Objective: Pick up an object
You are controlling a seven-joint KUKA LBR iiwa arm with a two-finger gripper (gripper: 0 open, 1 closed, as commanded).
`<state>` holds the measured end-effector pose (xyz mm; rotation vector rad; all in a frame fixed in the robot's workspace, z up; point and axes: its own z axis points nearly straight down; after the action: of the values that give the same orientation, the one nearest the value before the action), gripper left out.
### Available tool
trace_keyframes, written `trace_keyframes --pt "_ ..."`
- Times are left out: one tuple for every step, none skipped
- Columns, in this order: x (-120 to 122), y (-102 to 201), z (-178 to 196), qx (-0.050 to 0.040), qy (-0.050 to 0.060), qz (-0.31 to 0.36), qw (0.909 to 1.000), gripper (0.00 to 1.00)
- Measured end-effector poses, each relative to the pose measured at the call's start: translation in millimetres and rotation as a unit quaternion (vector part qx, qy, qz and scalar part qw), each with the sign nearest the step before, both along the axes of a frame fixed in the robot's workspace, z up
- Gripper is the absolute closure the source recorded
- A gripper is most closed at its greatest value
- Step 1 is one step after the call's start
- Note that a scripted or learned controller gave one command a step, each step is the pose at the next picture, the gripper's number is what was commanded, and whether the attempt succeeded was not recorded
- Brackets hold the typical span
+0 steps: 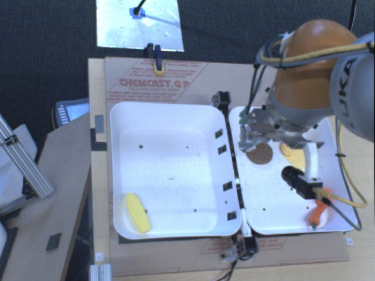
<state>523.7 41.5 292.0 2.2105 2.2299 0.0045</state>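
A yellow clamp (158,60) grips the lettered cardboard sheet (158,81).

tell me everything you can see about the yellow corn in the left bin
The corn is a small yellow cob with rows of bumps along its length, and it looks like a plastic toy. It lies flat on the floor of the left bin, in the near left corner, its length running at a slant from upper left to lower right. It sits close to the bin's left and front walls. Nothing else touches it; the gripper is over the right bin, far from it.
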Motion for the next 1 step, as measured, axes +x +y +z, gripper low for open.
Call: trace_keyframes --pt "-0.3 -2.2 11.1 -0.0002 0.000 0.000 1.0000 1.00"
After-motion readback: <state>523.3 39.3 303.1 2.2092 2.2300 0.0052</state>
